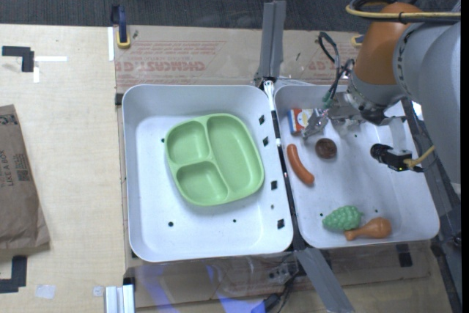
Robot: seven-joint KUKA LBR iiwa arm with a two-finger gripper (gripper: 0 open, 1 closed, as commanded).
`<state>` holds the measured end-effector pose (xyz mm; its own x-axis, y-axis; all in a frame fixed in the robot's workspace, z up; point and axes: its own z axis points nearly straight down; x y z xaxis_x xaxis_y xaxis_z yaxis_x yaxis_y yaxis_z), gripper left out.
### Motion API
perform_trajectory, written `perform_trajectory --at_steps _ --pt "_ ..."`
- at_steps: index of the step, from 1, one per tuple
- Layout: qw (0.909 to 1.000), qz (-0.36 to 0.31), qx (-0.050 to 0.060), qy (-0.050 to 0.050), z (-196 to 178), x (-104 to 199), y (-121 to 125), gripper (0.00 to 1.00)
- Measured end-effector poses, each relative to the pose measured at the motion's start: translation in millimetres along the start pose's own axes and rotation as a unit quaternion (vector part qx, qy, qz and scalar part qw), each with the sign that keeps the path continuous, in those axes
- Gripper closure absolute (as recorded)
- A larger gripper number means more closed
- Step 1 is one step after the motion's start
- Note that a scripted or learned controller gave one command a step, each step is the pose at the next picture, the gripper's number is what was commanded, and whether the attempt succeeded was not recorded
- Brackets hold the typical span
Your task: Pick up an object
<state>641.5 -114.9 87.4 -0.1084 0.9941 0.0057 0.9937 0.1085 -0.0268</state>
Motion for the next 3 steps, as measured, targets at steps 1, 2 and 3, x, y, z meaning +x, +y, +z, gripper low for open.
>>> perform_trajectory --at_steps 1,2,3 --pt "0.9998 0.014 -0.013 -0.003 -3.7 8.9 -29.3 0.00" --pt "0.9998 0.015 -0.013 -0.003 -12.5 7.8 -29.8 1.00" --pt "0.9990 0.042 -0.013 -0.003 -132.3 84.8 8.6 1.00"
